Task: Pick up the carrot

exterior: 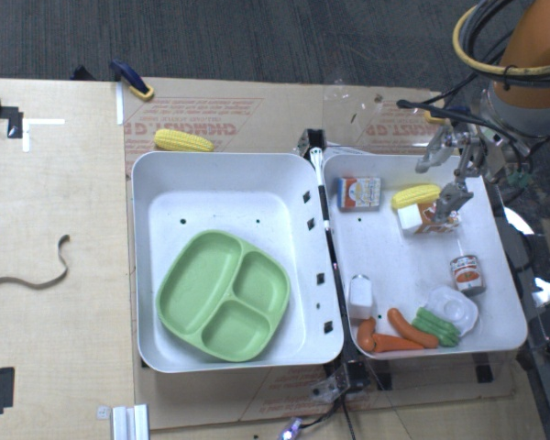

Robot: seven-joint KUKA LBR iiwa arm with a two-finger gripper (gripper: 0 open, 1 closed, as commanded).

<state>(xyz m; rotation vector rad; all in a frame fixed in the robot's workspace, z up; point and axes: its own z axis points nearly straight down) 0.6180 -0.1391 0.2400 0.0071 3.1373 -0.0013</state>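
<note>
While carrot [391, 343] lies lengthwise along right bin [500, 337] front wall, you see fingers [452, 198] well apart, grip state indeterminable.

Dark carpet floor [257, 16] behind pale wooden bench [55, 200].

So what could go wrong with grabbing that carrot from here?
The gripper hangs over the far end of the right bin, near the corn, so it might close on the wrong item. The carrot lies at the near wall, packed against a sausage and white bottle; the fingers could catch those or slip.
</note>
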